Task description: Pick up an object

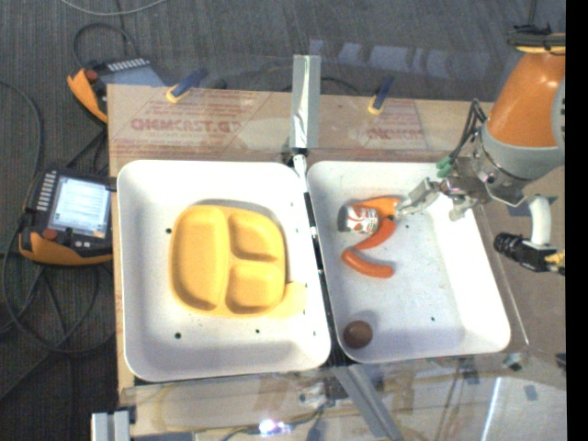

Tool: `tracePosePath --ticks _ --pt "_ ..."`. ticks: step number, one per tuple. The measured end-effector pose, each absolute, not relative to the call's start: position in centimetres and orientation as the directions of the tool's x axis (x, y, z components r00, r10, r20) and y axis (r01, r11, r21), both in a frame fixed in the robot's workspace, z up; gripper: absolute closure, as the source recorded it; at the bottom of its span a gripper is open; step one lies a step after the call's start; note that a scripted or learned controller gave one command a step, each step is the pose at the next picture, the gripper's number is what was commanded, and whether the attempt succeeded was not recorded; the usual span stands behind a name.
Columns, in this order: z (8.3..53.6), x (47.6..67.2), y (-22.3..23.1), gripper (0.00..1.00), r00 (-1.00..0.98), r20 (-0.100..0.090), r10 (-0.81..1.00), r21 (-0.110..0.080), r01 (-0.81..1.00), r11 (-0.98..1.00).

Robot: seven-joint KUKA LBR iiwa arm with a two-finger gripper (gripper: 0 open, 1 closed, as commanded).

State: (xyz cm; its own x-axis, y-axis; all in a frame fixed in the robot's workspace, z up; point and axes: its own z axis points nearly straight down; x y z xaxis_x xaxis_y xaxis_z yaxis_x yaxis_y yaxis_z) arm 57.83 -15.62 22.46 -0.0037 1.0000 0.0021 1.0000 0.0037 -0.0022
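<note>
Fingers (412, 202) of the gripper (432, 194) reach into the right bin (459, 292) from its upper right edge, tilted low toward the bin's middle; whether they are parted or closed cannot be told, as they blur against the white floor. Just beside their tips, to the left, lies a small round can (359, 218) with a red and white face on its label, and an orange curved piece (386, 220) bends around the can's right side, its upper end touching or nearly touching the tips. Below the can, a sausage-shaped orange object (367, 264) lies apart from the fingers, and a dark brown ball (357, 333) sits near the bin's lower left corner, well apart from them. Nothing is seen clamped in the gripper.

Left of the right bin, touching it along a shared edge, the left bin (147, 338) holds a yellow divided tray (230, 259) with three compartments, lying flat near its middle. Both bins rest on a counter (211, 122) covered with brown cardboard printed in faded red letters, with clips at its far edge and a grey strip of tape running up from the seam between the bins. Beyond the counter, dark grey carpet (55, 90) carries loose cables, and a teach pendant (69, 214) with a lit screen lies on the floor left of the left bin. The arm's orange band (528, 108) rises above the right bin's upper right corner.
</note>
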Motion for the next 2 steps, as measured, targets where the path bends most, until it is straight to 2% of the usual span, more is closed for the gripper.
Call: tracePosePath --ticks 1,2 --pt "12.0 62.2 -15.2 0.0 0.051 -0.004 0.999 0.034 0.998 -0.051" --pt "9.0 62.6 -16.9 0.0 0.107 0.001 0.994 0.012 0.994 -0.107"
